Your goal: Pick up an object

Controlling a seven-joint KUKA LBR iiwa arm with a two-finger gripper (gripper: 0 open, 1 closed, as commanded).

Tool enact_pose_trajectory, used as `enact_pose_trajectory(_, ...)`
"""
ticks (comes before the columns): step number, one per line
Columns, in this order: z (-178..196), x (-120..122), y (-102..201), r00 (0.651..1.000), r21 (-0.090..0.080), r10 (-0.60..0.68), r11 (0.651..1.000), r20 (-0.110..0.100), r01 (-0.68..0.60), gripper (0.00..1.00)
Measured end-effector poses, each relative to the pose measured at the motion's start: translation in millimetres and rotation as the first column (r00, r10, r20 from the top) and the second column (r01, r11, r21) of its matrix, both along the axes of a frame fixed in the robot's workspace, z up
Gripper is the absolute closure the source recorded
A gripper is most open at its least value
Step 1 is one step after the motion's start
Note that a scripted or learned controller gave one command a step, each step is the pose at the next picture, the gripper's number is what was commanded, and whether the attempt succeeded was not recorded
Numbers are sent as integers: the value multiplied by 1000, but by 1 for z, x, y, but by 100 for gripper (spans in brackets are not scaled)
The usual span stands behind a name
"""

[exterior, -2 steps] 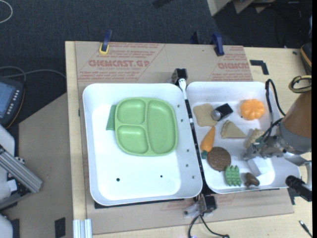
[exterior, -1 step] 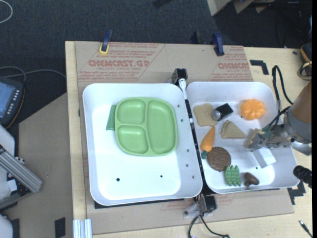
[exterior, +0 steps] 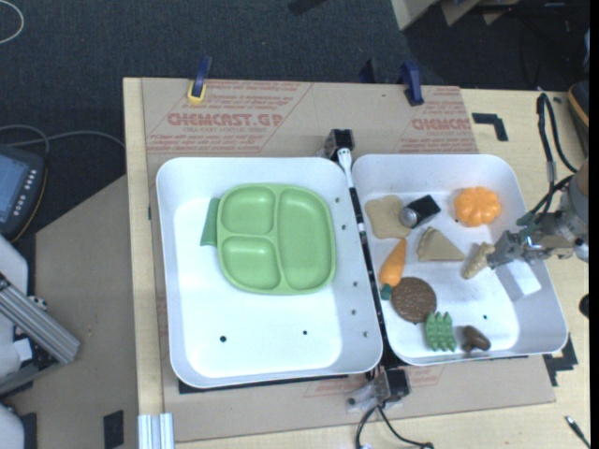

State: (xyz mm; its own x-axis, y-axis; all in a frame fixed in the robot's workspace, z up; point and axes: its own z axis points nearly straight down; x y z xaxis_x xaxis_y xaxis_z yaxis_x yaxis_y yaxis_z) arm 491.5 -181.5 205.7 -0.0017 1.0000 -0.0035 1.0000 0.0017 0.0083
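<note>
Here, claw: the claw [exterior: 505,251] reaches in from the right over the right bin's [exterior: 543,321] right side; whether it is released or clenched cannot be told.
Nearest thing: a pale beige stick-shaped piece [exterior: 475,261] lies at the claw's tip; contact cannot be told.
Beside that: a tan wedge [exterior: 439,246] sits just left of the stick piece, near the bin's middle.
Upper right bin: an orange pumpkin-like toy [exterior: 477,206] rests near the far wall, with a black and grey object [exterior: 417,210] to its left, touching a flat tan slice [exterior: 383,216].
Left edge of right bin: a toy carrot [exterior: 394,264] lies tilted beside the wall shared with the other bin.
Lower right bin: a round brown cookie-like disc [exterior: 413,299] sits just below the carrot; a green spiky toy [exterior: 439,331] and a small brown piece [exterior: 474,340] lie near the front wall.
Left bin: the left bin [exterior: 243,344] holds a green divided plate [exterior: 275,238] in its upper half.
Tabletop: both bins sit on a tabletop [exterior: 140,251] covered with printed cardboard.
</note>
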Motion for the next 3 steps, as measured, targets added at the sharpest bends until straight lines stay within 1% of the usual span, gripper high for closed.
enact_pose_trajectory(1, 21, 1, 0, 1000, 1, -1, 1000, -3, 1, 100)
enact_pose_trajectory(2, 16, 4, 45, 1000, 6, 3, 1000, -10, -3, 100)
enact_pose_trajectory(3, 8, 10, 100, 1000, 6, 4, 1000, -11, -4, 100)
